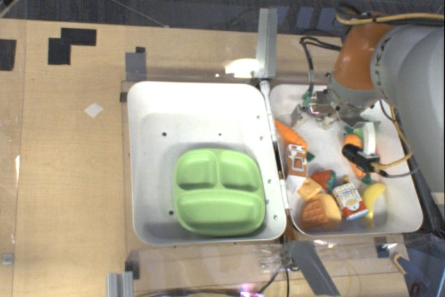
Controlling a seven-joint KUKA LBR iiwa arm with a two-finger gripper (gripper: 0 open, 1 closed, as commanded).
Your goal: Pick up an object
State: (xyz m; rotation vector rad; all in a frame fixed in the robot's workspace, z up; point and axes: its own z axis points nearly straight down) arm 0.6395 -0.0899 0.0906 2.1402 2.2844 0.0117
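A green divided plate (220,191) is seen in the left bin (149,115), toy foods heaped in the right bin (410,219), a carrot (289,133) at its left wall. Beyond, the pincer (321,106) is poised over bare floor; its spread cannot be told.

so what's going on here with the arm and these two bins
A grey robot arm with an orange band reaches in from the right over the right bin, its gripper hanging near the bin's far end. That bin holds a jumble of toy food: a carrot, a banana, a small carton and more. The left bin holds a green divided tray. Nothing is visibly gripped yet.
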